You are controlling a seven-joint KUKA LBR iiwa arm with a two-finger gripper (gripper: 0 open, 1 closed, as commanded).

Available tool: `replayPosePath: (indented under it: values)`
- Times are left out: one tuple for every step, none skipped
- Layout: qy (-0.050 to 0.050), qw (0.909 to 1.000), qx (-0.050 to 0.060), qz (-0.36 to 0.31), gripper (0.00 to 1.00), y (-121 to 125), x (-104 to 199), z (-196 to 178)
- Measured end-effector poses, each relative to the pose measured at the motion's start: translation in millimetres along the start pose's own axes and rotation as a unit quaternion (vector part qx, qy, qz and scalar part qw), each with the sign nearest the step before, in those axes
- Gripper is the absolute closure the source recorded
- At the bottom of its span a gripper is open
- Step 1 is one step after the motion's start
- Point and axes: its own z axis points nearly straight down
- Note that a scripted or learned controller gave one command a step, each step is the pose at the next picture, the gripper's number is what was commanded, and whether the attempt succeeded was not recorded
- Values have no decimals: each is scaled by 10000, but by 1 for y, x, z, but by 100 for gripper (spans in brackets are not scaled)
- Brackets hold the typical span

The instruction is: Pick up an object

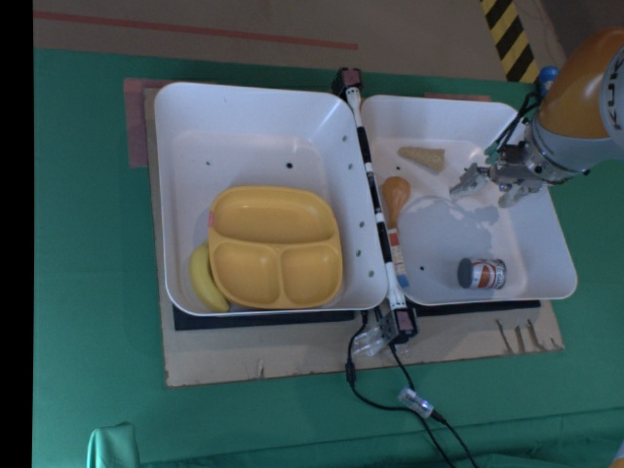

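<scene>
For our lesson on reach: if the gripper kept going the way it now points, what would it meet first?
Probably the bare floor of the right bin just below the gripper; depth is hard to judge, and the can lies nearer the camera.

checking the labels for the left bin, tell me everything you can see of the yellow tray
The yellow tray looks like smooth plastic, with rounded corners and three compartments: one long one at the far side, two smaller ones nearer the camera. It lies flat, open side up, in the left bin, toward its near edge. A banana lies against its left near corner.
</scene>
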Motion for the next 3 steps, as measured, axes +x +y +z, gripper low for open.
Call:
replayPosePath:
  values:
    - [55,9999,92,-46,0,31,-3,18]
    - [55,9999,92,-47,0,31,-3,18]
    - [13,10000,6,-18,100,35,-6,1]
